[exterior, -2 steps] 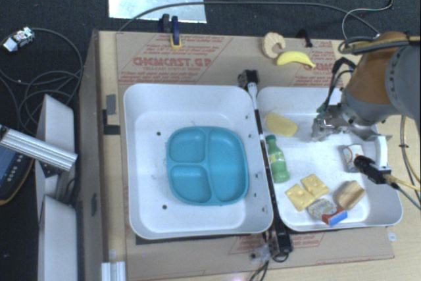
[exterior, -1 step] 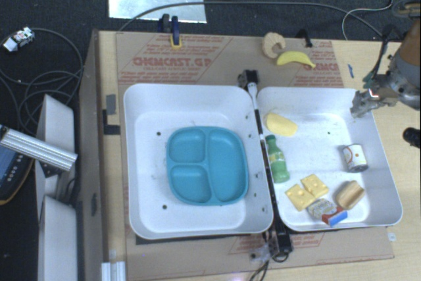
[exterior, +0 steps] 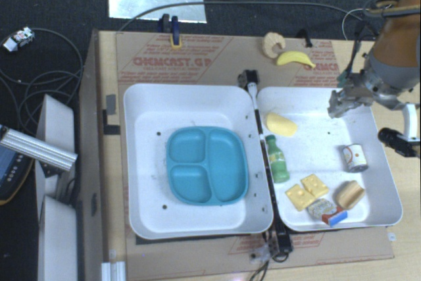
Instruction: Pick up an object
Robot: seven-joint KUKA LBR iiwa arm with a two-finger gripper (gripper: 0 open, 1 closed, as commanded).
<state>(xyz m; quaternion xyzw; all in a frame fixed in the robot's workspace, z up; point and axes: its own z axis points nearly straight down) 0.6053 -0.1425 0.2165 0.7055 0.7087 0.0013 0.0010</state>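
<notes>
In the right bin (exterior: 309,226) nothing's been picked yet: green bottle (exterior: 277,160) at 9 o'clock, crackers (exterior: 306,190) at 6, small can (exterior: 354,157) at 3, all lying loose, with the gripper (exterior: 343,102) up around 1 o'clock, can't tell if its jaws are released or clenched.

We see a blue divided plate (exterior: 206,164) in a white bin (exterior: 141,115), a green bottle (exterior: 277,158), a yellow banana (exterior: 295,59), pale yellow crackers (exterior: 306,189), brown printed cardboard (exterior: 197,52).

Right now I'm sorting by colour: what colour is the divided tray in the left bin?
Light blue; the tray shows clearly in the camera view.
</notes>
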